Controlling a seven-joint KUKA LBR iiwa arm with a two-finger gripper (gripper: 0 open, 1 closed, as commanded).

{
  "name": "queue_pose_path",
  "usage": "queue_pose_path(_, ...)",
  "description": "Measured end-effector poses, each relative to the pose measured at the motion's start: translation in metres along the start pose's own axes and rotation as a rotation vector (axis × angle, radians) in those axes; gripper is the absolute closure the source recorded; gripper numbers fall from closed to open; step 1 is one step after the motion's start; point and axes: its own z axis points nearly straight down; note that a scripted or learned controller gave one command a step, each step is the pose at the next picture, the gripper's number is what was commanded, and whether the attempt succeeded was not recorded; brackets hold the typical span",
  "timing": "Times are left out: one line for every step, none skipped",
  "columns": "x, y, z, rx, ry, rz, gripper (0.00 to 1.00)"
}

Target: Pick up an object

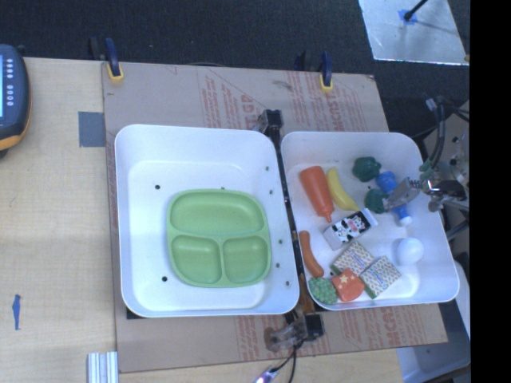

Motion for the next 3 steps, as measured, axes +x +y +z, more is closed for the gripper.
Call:
queue_pose_path(0.053, 0.06, 0.015, -0.003, 0.0, -0.008, 0.0)
queue_pose_path(0.092, 0.075, 0.132, 0.01, 0.002, -0.005, 0.0)
queue_pose_path(0.087, 0.077, 0.114, 0.001, -0.002, -0.003, 1.0)
